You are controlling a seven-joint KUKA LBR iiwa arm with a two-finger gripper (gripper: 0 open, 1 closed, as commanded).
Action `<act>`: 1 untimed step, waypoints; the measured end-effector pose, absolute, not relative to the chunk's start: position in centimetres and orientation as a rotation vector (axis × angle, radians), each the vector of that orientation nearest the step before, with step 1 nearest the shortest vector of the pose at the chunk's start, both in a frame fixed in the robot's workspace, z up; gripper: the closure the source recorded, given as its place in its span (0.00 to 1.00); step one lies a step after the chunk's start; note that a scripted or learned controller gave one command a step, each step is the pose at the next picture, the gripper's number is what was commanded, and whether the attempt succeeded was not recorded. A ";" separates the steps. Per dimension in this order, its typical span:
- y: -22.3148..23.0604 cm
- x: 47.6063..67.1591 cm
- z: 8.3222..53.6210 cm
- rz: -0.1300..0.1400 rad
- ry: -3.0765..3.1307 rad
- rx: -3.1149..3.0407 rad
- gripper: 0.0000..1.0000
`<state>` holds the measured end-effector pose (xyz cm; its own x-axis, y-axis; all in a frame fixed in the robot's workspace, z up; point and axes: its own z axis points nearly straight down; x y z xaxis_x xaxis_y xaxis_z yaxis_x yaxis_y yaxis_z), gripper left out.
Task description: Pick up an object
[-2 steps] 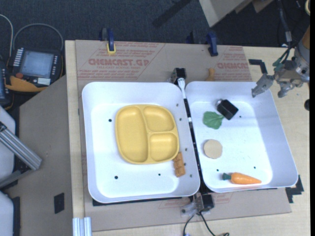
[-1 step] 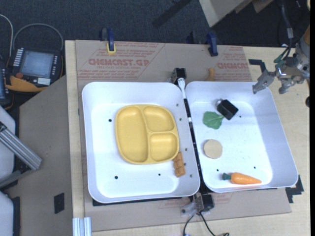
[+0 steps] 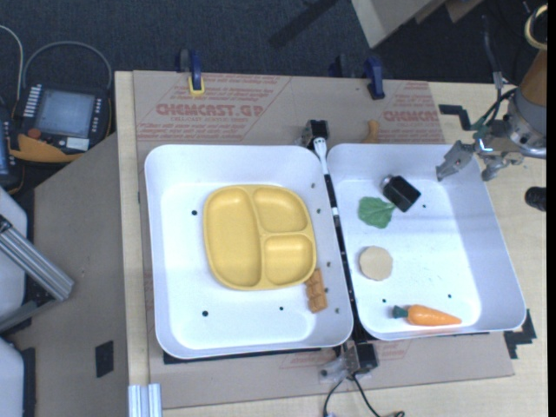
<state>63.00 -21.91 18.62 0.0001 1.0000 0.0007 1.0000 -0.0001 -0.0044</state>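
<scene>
Gripper point(image 3: 473, 159) above right bin's point(image 3: 495, 233) far right rim, fingers spread, nothing between. Nearest target: black block point(image 3: 401, 192) beside green leaf point(image 3: 375, 212). Best descend centred on block, straddling narrow sides. Also there: round cracker point(image 3: 376, 263), carrot point(image 3: 426, 316). Left bin: yellow tray point(image 3: 258, 235), brown snack point(image 3: 316, 293).

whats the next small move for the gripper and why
Probably shift left and down over the black block. The gripper hovers open at the right bin's upper right edge, holding nothing, and that block looks nearest.
</scene>
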 end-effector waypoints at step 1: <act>-21.2 63.1 12.4 0.005 -2.219 -2.215 0.00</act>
<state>63.11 -21.16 12.43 -0.0016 1.0000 0.0024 1.0000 0.0016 -0.0068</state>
